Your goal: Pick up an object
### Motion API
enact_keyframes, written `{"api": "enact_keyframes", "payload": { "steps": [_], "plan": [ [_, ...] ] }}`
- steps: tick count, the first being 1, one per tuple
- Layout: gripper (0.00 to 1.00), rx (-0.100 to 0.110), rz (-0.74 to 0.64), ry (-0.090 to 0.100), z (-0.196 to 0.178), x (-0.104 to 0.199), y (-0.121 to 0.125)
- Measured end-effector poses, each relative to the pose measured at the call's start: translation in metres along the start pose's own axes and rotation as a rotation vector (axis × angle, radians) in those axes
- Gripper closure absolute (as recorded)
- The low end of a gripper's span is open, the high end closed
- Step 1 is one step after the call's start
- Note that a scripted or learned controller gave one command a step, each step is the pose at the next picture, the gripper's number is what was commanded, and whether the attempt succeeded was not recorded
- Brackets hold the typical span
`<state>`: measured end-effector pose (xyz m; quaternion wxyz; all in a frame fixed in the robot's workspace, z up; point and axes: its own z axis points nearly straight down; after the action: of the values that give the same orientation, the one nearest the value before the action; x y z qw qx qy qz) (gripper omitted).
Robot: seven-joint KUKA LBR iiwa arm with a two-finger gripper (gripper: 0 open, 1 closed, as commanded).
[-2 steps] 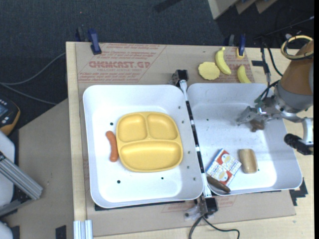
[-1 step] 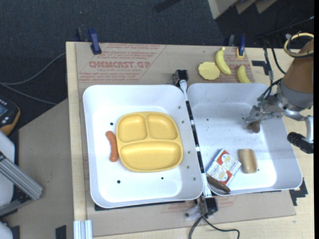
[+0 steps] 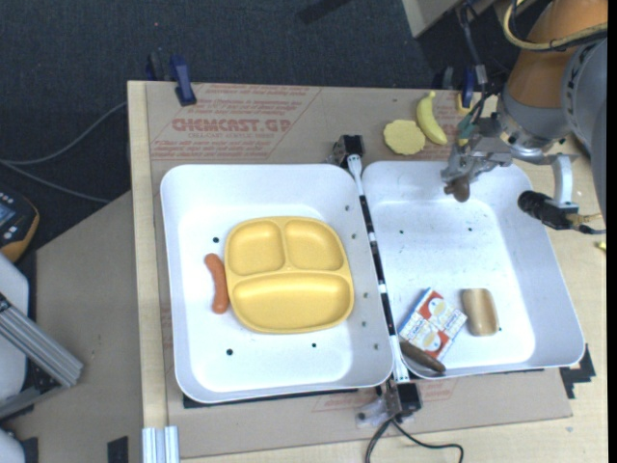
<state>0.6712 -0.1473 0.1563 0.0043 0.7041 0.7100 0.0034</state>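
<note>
The arm (image 3: 549,66) comes in from the right, grey with its orange band up top, and its gripper (image 3: 461,183) sits over the far edge of the right bin (image 3: 482,258), close to the bin's back wall. The fingers are small and dark from this angle, bunched close together, and whether they are parted or closed I cannot tell. Nothing shows between them, so there is no grab to call.

Down at the near end of the right bin, three candidates wait. A small carton (image 3: 431,323), red and white, lies tilted; a brown bread roll (image 3: 480,312) sits just beside it to the right; and a dark spoon (image 3: 421,356) lies at the carton's near corner, touching or nearly touching it. All three are well apart from the gripper, at the opposite end of the bin.

Over in the left bin (image 3: 193,258), a yellow plate (image 3: 287,274) with three compartments lies in the middle, and a sausage (image 3: 218,283) lies just beside its left edge.

Outside the bins, on the board (image 3: 241,123) behind the right bin, a banana (image 3: 431,119) and a yellow slice (image 3: 404,136) rest side by side, near the gripper but beyond the bin wall.
</note>
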Motion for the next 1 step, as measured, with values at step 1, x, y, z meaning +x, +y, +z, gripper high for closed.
{"api": "enact_keyframes", "payload": {
  "steps": [1],
  "plan": [
    [1.00, 0.013, 0.002, 0.005, -0.0316, 0.0708, -0.0602]
  ]
}}
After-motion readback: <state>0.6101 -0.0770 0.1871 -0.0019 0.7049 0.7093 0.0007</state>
